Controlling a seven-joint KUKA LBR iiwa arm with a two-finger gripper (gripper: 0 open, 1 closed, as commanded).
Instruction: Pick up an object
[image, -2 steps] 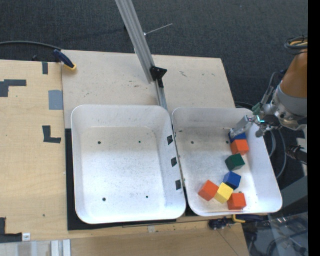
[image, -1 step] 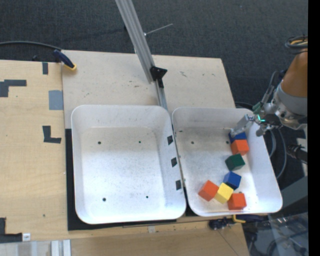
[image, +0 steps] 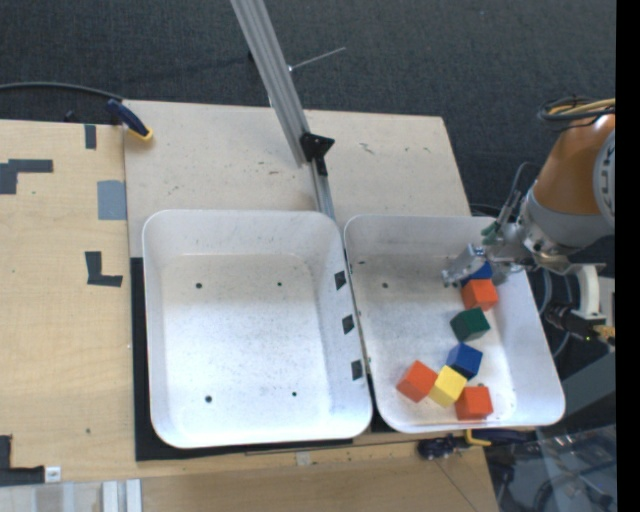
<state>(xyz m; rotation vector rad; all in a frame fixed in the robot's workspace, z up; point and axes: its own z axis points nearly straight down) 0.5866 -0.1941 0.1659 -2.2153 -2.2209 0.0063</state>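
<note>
In the right bin, my gripper reaches in from the right, low over the bin's upper right part. A small blue block sits right at its fingers, and an orange block lies just below that. Further down are a green block, a blue block, a yellow block and two more orange blocks. Whether the blue block at the fingers is held is not visible.
The left bin stands beside the right one, with a raised divider between them. A grey metal pole slants down to the back of the bins. The orange-banded arm fills the right side.
</note>
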